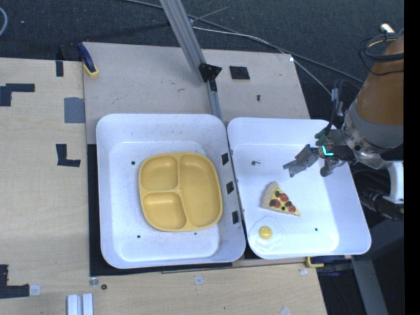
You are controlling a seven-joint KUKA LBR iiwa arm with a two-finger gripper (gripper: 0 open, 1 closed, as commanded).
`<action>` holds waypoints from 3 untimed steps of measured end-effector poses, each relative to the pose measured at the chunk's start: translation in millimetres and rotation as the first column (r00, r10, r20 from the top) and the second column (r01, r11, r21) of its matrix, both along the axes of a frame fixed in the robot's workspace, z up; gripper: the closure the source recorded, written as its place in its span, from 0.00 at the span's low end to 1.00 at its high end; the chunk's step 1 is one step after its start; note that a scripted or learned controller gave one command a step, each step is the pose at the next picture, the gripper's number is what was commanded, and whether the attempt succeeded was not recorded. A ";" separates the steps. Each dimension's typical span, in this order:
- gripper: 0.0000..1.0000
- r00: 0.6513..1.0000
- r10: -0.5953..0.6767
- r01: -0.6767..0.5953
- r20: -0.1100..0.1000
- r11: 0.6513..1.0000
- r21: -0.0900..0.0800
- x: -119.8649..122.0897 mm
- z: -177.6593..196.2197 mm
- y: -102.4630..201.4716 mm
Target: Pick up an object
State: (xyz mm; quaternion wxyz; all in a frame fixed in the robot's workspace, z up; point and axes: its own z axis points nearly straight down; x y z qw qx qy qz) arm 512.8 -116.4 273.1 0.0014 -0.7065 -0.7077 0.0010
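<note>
Two shallow white bins sit side by side on the bench. The left bin (111,176) holds a yellow divided plate (180,191) with three compartments, lying flat near the bin's centre.

The right bin (348,222) holds two items. A toy pizza slice (280,199), with red and dark toppings, lies flat near the middle of the bin floor, its crust edge toward 10 o'clock and its tip toward 4 o'clock. A small yellow round object (265,232) rests at 7 o'clock from the slice, near the bin's front edge and apart from the slice.

The arm enters from 3 o'clock, its orange band visible above the wrist. The gripper (314,165) hangs over the right bin, at about 1 o'clock from the pizza slice and clear of it. Its two dark fingers stand spread apart, one reaching toward 9 o'clock and the other shorter in view just beside the wrist; nothing sits between them. A teal light shows at the gripper body.

A grey metal bar (180,25) runs from 12 o'clock down to the gap between the bins.
</note>
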 end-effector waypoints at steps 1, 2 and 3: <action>0.00 1.000 0.000 0.000 0.002 1.000 0.000 0.3 0.5 0.0; 0.00 1.000 0.000 0.000 -0.001 1.000 -0.001 2.7 -43.1 3.1; 0.00 1.000 -0.001 0.001 -0.003 1.000 0.000 -2.4 -87.6 1.6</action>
